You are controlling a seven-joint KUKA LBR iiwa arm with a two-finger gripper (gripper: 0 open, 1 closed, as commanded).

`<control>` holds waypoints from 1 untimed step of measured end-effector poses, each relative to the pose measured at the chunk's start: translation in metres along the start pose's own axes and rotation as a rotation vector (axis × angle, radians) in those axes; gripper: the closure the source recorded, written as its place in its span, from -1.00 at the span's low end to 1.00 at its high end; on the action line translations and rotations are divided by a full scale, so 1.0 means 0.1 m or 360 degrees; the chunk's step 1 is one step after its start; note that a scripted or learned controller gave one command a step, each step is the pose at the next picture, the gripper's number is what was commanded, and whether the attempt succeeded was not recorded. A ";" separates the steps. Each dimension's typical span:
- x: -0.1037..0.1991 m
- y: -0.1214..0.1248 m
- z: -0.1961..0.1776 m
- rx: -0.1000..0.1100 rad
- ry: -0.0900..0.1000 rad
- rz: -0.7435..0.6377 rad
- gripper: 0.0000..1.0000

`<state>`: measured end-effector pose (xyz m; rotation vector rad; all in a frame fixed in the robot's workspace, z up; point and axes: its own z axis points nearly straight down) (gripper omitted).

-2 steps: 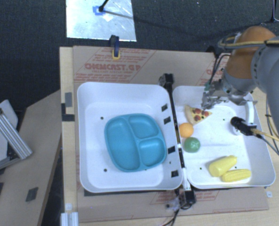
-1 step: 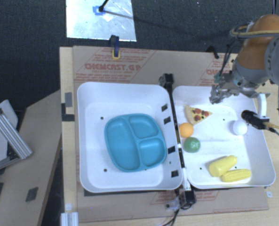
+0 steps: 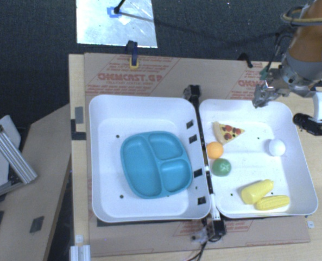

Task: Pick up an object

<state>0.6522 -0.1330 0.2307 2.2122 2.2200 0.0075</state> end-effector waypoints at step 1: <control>0.00 0.01 -0.04 0.0008 0.0002 0.0000 1.00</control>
